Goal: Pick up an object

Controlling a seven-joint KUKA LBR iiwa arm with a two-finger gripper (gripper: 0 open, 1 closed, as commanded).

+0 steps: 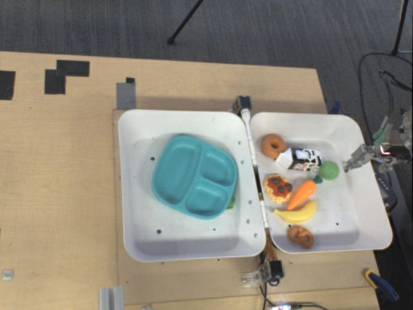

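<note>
Step in hand: I judge this as the approach; nothing is lifted yet, and every object lies in its bin.
Gripper: my grey two-finger gripper [361, 157] sits at the right rim of the right-hand shallow white bin [348, 237], reaching in from the right. Whether it is apart or together I cannot tell at this size; I see nothing in it.
Candidates: the right-hand bin holds a brown glazed doughnut [273, 145], a small black-and-white carton [303, 159], a round green ball [330, 170], a pizza slice with red topping [278, 188], an orange carrot [301, 195], a yellow banana [297, 214] and a brown knobbly pastry [301, 237].
Nearest pick: the green ball lies closest to the gripper, just beside the carton.
Crowding: the carrot, pizza slice and banana touch one another, so I expect a harder grasp there.
Other bin: the left-hand shallow white bin [139, 237] holds a teal plastic divided tray [193, 175], well apart from the gripper.
Next move: I would carry the gripper inward over the ball, then descend straight down.
</note>
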